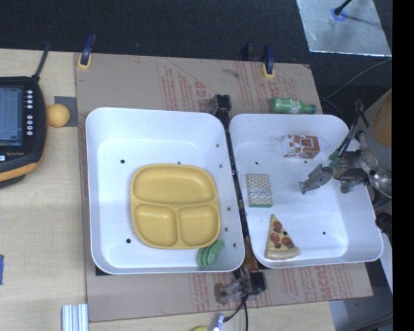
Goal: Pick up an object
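Pizza slice toy (281,238) near front of right bin (345,243); green-patterned block (259,189) behind it, small carton (301,145) farther back. Gripper (313,181) low over right bin, fingers spread, pinching nothing. Yellow divided plate (174,205) in left bin (103,185).

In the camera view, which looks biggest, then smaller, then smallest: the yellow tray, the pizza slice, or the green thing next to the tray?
1. Yellow divided tray, by far the biggest.
2. Toy pizza slice.
3. Small green toy, only a little smaller than the pizza slice.
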Tool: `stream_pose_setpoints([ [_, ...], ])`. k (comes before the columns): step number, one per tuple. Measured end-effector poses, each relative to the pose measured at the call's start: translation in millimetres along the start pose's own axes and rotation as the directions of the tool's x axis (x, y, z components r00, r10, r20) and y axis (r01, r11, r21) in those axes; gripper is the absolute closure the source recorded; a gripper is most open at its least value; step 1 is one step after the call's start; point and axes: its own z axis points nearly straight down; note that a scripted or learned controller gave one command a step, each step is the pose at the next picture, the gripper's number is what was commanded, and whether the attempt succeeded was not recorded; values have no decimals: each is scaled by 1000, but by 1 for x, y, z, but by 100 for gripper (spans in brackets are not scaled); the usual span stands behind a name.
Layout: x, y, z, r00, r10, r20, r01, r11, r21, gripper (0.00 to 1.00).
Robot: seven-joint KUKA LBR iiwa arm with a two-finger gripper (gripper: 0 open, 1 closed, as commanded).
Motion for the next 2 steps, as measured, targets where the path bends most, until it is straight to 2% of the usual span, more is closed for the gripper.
stream_pose_setpoints([
  [1,54,-5,73,1000,-4,-2,4,1000,5,0],
  [2,53,-30,120,1000,-4,-1,4,1000,4,0],
])
